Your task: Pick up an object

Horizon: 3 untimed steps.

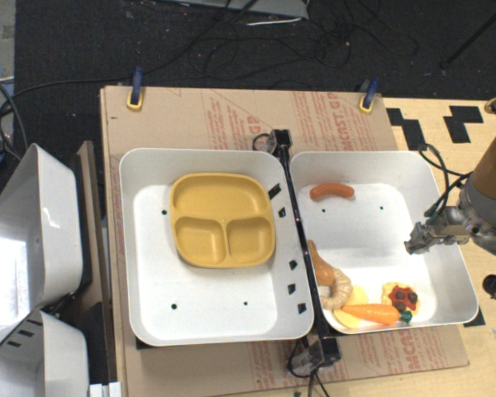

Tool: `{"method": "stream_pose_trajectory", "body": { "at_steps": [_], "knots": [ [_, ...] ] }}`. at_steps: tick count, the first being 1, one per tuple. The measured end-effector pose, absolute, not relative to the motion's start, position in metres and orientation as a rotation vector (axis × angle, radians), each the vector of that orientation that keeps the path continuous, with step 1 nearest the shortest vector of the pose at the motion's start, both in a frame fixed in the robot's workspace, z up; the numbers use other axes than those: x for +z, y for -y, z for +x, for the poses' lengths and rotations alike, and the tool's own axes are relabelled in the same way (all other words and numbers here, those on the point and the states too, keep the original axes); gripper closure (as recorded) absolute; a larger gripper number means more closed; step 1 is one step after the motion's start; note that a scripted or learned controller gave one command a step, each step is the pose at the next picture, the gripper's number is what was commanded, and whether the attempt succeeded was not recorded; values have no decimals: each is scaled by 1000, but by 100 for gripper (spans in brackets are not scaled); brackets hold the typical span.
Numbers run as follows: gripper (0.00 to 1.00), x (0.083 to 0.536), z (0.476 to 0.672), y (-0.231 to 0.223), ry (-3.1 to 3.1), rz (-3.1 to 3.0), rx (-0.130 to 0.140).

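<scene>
Nearest the camera, along the front wall of the right bin [455, 300], lies a small cluster of toy food. An orange carrot [370, 312] lies lengthwise there, its thick end toward the right, resting across a pale yellow flat piece [357, 296]. Just right of the carrot sits a small yellow item with red and dark green spots [400, 297], touching the carrot's end. To the left, a tan and cream shrimp-like piece [331, 281] curls against the divider between the bins, its narrow end pointing up along that wall and its rounded end touching the carrot's tip.

Farther back at the right, the gripper [417, 243] hangs over the right bin's right side, above the bare white floor and well apart from the food cluster; nothing shows between its fingers, and whether they stand wide or narrow cannot be told from this angle. The grey arm [486, 213] with its orange band reaches in behind it.

Across the divider, the left bin [149, 304] holds a yellow plate with three compartments [223, 219], lying flat toward the bin's back half.

Farther still, near the right bin's back wall, an orange-red sausage [331, 191] lies alone, slightly curved. Both bins rest on a cardboard-covered table [198, 114], held at its far edge by two clamps [135, 98].
</scene>
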State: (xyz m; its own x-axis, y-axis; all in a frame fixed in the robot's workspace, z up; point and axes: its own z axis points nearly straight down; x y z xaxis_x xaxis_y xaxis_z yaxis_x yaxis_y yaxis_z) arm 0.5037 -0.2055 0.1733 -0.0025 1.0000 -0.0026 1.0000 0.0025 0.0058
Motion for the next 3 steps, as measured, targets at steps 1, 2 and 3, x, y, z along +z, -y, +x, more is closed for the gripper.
{"method": "stream_pose_trajectory", "body": {
  "at_steps": [1, 2, 3],
  "knots": [
    [100, 217, 503, 202, -2222, 2214, 3],
    [100, 263, 504, 203, -2221, 2213, 3],
    [100, 266, 512, 142, -2231, 2211, 3]
  ]
}}
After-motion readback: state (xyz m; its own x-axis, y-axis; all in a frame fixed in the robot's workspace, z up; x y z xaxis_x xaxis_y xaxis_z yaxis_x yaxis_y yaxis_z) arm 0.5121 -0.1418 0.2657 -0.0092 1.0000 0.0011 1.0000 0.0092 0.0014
